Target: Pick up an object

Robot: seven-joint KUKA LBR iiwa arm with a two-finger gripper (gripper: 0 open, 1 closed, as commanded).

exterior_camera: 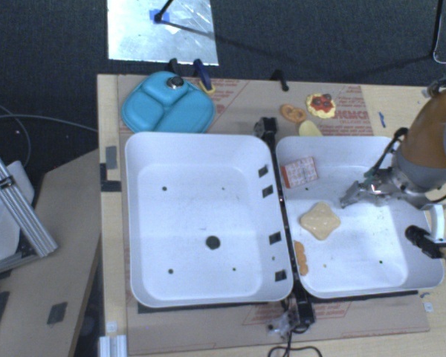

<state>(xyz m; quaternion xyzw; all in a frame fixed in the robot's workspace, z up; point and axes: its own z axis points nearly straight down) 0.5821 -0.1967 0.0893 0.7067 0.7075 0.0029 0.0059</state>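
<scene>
Nothing is lifted yet: the pincer [354, 195] hovers released over the right bin [401, 274], grasping nothing. The beige pastry [319, 220] lies just beside it near the bin's middle, the red-checked packet [299, 172] toward its far-left corner.

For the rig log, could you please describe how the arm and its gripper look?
The arm has a rounded orange band above a grey wrist. A thin dark cable runs down its left side. The gripper is small, metallic grey, with two slim fingers.
</scene>
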